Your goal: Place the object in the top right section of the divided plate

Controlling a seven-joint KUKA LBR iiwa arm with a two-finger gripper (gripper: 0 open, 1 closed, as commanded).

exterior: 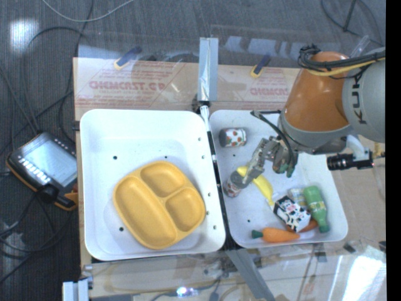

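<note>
From the overhead camera view: in the left white bin [100,168], a yellow plastic divided plate [141,215] with three compartments, all bare, the top right one included. In the right white bin [245,219], every loose thing of the scene: a small white cup with red spots [234,137] near the far wall, a yellow toy banana [264,188] at the middle, a small grey round can [237,184] seemingly touching the banana's left end, and a black-and-white cow-patterned toy [292,213], a green plastic bottle [317,207] and an orange toy carrot [280,234] crowded toward the near right corner. Low over the middle of that bin, the gripper [266,162], just above the banana and the grey can, well apart from the plate. Impossible to tell whether clenched or released; nothing visibly held. Judged from this: the task's thing not singled out with certainty, likeliest the banana or the can under the gripper, and lying in the right bin. Nothing accomplished yet toward placement; left to do: grasp, lift, carry across the walls between the bins, set down in the top right compartment.
</note>
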